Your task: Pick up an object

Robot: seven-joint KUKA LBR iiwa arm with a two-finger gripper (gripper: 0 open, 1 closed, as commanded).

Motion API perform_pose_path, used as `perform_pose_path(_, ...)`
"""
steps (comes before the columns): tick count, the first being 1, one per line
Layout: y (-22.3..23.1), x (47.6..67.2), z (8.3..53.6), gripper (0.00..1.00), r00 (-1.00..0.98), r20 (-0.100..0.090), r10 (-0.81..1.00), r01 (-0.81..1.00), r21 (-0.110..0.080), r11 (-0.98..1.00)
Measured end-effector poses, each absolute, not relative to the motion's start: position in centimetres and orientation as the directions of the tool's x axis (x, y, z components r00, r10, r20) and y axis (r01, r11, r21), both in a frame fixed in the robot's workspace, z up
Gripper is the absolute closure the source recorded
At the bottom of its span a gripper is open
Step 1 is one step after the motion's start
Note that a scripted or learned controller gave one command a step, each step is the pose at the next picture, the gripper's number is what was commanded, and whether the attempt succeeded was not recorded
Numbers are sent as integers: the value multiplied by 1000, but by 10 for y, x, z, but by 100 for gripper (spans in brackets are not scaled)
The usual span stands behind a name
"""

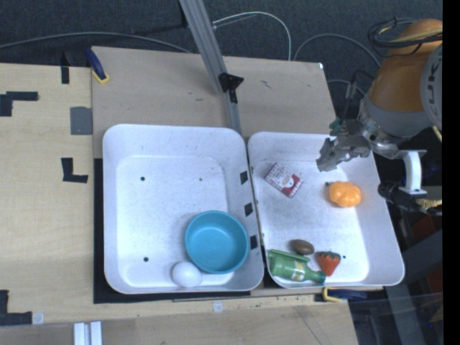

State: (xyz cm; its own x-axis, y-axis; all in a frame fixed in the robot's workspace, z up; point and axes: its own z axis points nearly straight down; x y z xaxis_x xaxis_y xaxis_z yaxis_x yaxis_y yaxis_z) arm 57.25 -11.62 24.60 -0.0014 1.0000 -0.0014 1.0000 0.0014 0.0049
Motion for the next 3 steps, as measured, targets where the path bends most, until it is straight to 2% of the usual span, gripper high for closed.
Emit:
perform_pose_path(2, -16, 607, 220, 100, -7, 1, 1000, 1000, -2, 7)
perform_pose_path(3, 35, 619, 229, 100, -7, 2, 1000, 1000, 0, 7)
